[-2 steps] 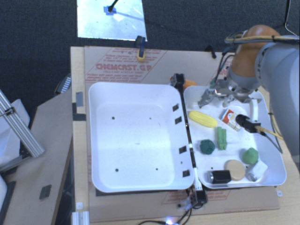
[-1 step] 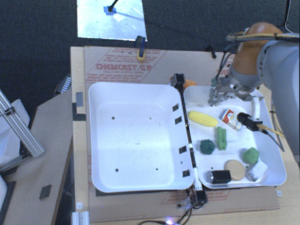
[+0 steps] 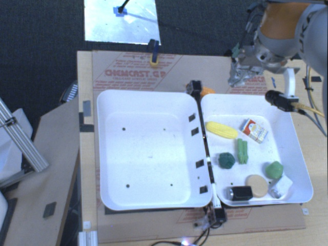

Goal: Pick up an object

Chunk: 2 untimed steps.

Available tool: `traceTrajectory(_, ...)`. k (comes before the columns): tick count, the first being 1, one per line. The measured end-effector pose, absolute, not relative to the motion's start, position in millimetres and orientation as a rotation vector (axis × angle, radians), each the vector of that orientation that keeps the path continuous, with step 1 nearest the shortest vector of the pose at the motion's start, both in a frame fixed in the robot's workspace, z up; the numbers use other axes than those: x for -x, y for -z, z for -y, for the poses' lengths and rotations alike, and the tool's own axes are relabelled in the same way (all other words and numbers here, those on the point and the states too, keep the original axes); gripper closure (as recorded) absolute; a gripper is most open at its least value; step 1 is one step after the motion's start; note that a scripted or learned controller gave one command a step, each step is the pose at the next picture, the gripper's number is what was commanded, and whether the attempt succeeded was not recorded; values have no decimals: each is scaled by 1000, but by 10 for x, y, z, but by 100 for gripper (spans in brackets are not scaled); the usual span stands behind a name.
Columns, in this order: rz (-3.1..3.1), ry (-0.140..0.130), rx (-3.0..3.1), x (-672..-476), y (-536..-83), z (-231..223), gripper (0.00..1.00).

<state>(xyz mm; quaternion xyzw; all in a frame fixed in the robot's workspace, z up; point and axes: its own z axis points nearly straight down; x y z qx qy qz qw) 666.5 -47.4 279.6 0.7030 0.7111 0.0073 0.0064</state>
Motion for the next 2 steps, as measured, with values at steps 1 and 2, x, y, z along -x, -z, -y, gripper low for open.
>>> traceTrajectory(1,-2226,-8,-2211,-6487,-3150,375,100)
traceTrajectory(2,-2228,-6,-2212,-6140,-3434,245,100)
